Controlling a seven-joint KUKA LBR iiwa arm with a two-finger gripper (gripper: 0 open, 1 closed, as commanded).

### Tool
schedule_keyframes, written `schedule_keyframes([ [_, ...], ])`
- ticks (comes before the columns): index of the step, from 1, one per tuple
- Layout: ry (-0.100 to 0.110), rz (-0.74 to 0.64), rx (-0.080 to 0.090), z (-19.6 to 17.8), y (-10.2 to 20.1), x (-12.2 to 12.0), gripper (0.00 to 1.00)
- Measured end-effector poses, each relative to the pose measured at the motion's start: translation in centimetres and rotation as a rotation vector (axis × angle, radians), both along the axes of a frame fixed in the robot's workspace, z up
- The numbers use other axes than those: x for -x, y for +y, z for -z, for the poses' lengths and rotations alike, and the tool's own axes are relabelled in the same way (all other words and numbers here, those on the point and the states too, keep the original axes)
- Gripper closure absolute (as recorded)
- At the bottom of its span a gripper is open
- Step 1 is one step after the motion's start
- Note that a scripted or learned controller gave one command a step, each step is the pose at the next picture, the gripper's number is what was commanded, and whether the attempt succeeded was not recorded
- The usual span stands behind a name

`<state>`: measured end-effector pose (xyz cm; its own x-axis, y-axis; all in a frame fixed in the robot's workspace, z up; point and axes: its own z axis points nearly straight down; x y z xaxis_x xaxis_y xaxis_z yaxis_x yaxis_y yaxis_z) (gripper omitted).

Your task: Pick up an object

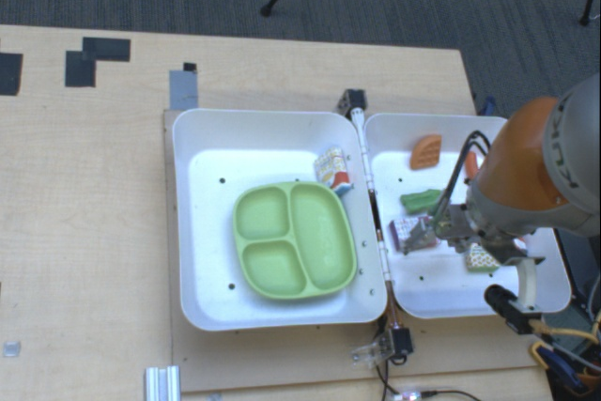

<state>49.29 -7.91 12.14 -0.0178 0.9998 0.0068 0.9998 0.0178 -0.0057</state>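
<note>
The right bin (441,296) holds an orange piece (426,150) at the back and a green piece (420,199) below it. A dark purple packet (402,229) lies near its left wall, and a white and green patterned item (482,259) lies toward the right. My gripper (427,235) hangs low over the bin's middle, just right of the purple packet and below the green piece. The arm's orange band (521,169) covers the bin's right part.
The left bin (202,202) carries a light green divided plate (295,239) and a small white, red and blue wrapper (332,169) at its back right. A ridge (371,202) separates the bins. Cables (554,347) lie at the bench's front right.
</note>
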Motion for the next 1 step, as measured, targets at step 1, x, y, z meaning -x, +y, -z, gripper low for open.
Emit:
schedule_keyframes([
  [1, 0.002, -0.006, -0.002, -0.72, 0.14, -0.11, 1.00],
])
